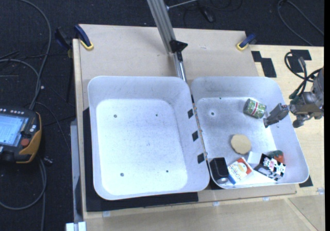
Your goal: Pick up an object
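Observation:
The right bin (216,93) holds several small objects. A green and white can (254,108) lies on its side near the bin's far right. A tan round disc (241,144) sits in the middle. Along the near edge lie a black block (219,168), a red and white packet (240,168) and a black and white patterned item (270,166) with a small orange and green piece (278,155) beside it. My gripper (287,117) hangs over the bin's right rim, just right of the can, open with nothing between its fingers.
The left bin (139,137) lies beside the right one, with dark clips along their shared rim. A slanted metal pole (160,11) rises behind the bins. Black tape marks (268,65) dot the bench at the right.

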Tool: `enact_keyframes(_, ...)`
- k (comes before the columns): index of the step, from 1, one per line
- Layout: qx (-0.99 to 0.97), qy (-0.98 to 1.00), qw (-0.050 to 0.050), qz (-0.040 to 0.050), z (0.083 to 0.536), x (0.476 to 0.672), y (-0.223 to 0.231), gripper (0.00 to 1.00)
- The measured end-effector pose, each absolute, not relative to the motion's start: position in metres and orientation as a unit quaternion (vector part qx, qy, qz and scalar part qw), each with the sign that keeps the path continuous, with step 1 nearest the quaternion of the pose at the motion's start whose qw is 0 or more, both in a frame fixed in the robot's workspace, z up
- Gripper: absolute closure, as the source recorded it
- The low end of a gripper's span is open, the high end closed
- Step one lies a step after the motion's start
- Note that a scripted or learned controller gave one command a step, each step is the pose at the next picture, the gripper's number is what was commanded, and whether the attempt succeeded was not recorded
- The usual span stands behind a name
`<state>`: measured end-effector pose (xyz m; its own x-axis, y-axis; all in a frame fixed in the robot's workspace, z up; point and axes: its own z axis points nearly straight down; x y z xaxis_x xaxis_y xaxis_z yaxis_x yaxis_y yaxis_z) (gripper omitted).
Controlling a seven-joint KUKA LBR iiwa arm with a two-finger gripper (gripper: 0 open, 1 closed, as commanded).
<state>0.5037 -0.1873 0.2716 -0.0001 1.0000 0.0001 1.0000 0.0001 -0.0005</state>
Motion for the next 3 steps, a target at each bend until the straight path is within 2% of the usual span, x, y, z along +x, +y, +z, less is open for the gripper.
enact_keyframes(1, -0.707, -0.708, -0.002, -0.0012, 0.541, 0.576, -0.190, 0.00)
enact_keyframes(2, -0.707, -0.708, 0.000, 0.0002, 0.548, 0.577, -0.190, 1.00)
enact_keyframes(3, -0.706, -0.708, 0.000, 0.0005, 0.558, 0.577, -0.190, 1.00)
